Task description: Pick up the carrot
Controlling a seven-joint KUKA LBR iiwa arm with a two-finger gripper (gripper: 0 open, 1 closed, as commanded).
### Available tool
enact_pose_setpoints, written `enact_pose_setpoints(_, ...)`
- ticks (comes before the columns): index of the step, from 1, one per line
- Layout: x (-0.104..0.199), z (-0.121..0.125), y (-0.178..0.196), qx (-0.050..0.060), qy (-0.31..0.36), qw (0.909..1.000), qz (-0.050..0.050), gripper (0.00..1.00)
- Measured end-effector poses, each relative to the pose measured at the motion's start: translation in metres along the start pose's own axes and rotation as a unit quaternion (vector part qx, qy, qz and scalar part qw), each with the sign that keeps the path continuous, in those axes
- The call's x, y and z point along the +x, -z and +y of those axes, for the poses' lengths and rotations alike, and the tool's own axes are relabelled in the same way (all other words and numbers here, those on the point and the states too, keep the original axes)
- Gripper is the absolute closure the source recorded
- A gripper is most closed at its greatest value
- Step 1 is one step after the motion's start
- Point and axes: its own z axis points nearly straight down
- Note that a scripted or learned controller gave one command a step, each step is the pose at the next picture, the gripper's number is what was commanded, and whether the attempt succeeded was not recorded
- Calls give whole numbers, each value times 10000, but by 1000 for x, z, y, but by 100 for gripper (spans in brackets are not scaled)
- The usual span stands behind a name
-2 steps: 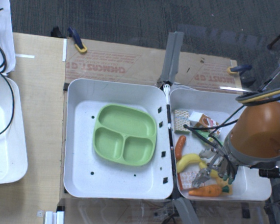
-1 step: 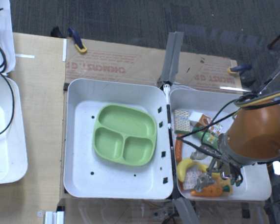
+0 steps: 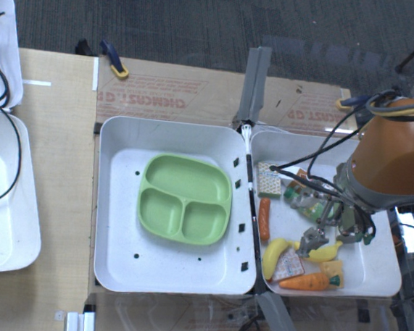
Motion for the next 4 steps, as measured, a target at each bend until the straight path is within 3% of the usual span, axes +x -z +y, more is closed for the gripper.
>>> enact_pose_setpoints(1, 24, -13, 0, -5, 1456, 9893, 12, 0)
enact_pose_setpoints(2, 9, -61, -84, 16, 1576, 9875, -91, 0)
enact_pose_setpoints(3, 5, -85, -92, 36, 2486, 9685, -146, 0)
enact_pose_setpoints(4, 4, -84, -93, 47, 3571, 9340, -126, 0)
